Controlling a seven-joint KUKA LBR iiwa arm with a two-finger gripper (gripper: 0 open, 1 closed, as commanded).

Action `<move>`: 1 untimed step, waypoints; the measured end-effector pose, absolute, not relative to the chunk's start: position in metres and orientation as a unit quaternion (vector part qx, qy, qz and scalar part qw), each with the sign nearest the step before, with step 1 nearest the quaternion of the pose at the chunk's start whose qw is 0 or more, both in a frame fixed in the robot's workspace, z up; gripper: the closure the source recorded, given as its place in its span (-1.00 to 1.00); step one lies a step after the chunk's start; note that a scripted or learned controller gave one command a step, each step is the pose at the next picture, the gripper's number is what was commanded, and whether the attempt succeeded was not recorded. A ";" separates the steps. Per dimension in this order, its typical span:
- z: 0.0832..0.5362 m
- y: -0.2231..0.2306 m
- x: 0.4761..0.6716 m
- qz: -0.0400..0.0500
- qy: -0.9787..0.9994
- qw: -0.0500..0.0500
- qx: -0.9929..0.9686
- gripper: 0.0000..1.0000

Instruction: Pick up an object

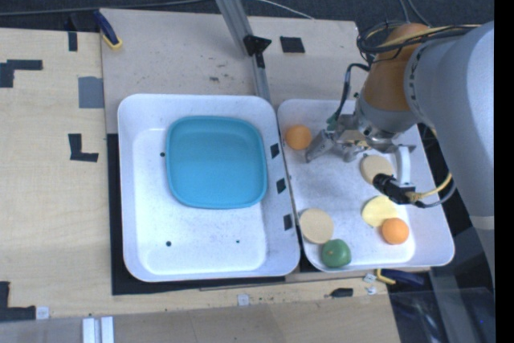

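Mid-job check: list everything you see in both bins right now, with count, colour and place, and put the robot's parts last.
Square plastic plate: one, light blue, lying in the left bin.
Round balls: two, orange, right bin; one at its upper left, one near its lower right.
Round ball: one, green, right bin's front edge.
Flat discs: two, beige; one beside the green ball, one below the claw.
Rounded piece: one, yellow, touching the lower orange ball.
Arm: grey, orange band, over the right bin.
Claw: low over the right bin.

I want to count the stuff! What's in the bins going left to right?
Blue plate → orange ball → tan disc → green ball → end effector → another orange ball.
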State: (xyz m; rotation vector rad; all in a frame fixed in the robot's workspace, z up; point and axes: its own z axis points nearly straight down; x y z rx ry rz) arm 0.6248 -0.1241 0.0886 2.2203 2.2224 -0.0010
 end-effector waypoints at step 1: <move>0.100 -0.124 0.625 0.000 0.707 0.001 0.707 1.00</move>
